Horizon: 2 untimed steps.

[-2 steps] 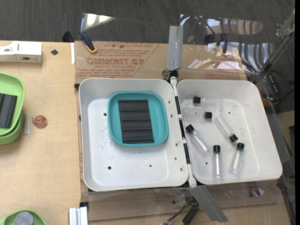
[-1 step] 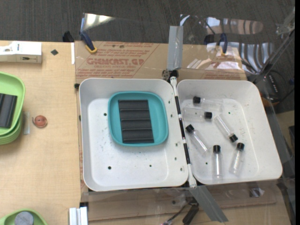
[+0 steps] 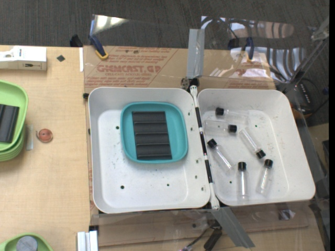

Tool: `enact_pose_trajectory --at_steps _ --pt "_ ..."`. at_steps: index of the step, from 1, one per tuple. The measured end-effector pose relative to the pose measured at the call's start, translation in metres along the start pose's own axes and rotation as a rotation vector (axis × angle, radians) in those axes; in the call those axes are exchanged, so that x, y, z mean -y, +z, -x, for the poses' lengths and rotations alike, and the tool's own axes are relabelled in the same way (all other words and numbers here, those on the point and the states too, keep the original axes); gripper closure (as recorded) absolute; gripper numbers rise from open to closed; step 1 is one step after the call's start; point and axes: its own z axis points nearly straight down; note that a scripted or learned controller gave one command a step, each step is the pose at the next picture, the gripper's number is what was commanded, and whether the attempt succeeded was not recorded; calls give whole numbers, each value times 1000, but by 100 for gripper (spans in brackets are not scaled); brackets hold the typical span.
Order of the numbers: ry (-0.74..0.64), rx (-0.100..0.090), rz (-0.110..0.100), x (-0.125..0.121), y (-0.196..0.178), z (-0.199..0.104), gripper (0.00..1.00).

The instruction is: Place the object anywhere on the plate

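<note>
A teal plate (image 3: 179,132) with a dark ribbed insert lies in the left white bin (image 3: 104,182), toward its upper middle. In the right white bin (image 3: 293,182) lie several clear tubes with black caps, among them one (image 3: 219,155) near the bin's left wall, one (image 3: 252,143) in the middle and one (image 3: 265,175) toward the lower right. All of the tubes rest flat on the bin floor.
A cardboard sheet (image 3: 136,66) lies behind the bins. A green tray (image 3: 15,95) sits at the bench's left edge, with a small round orange piece (image 3: 45,135) beside it. A grey bracket (image 3: 195,51) stands upright behind the seam between the bins.
</note>
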Motion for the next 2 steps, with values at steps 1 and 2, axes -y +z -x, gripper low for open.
enact_pose_trajectory --at_steps 1,2 --pt "74 0 -1 11 2 11 0" --pt "188 -1 1 5 0 8 0"
